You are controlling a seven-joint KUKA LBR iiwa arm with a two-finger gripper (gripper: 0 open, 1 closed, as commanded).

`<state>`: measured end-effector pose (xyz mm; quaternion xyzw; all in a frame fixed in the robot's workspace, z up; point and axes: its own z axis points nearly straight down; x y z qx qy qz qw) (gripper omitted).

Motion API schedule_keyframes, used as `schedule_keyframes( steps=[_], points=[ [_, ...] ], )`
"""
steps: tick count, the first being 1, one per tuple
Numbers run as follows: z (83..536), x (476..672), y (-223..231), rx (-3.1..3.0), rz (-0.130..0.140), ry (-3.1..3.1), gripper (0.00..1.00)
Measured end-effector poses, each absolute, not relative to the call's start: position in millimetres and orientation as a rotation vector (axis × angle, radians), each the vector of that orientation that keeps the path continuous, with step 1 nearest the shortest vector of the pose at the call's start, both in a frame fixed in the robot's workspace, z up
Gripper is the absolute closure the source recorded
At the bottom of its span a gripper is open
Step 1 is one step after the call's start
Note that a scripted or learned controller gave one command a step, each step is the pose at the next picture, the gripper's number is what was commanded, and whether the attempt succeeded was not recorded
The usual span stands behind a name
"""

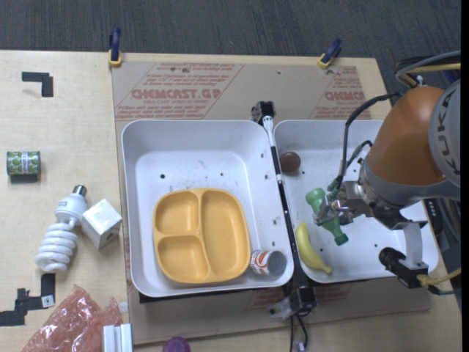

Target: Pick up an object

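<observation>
Reaching in from the right edge of the counter (pixel 66 72), the grey arm with its orange band hangs over the right bin (pixel 315 134), and its jaws sit low at about the middle of that bin, around a green bottle-shaped toy (pixel 327 213). The toy's long axis runs on a slant, from its rounded top toward the bin's left wall down to a narrower base toward the near edge; the gripper (pixel 335 208) meets it from the right, across that axis, near its middle. The jaws look narrowed on the toy's waist, though the wrist hides whether both sides truly press, so I judge it a grasp in the making rather than a sure hold. A banana (pixel 311 249) lies just beside the toy, toward the bin's near left corner, and a brown ball (pixel 290 161) rests near the far left corner. The left bin (pixel 139 196) carries a yellow divided plate (pixel 201 235).
</observation>
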<state>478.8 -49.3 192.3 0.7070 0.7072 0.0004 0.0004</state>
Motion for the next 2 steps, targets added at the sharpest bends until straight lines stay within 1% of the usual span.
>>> schedule_keyframes(
  steps=[1, 2],
  points=[
    [192, 478.0, -60, 2.222, 0.0, 2.219, 1.0],
    [192, 498.0, -42, 2.219, 0.0, 2.222, 1.0]
  ],
)
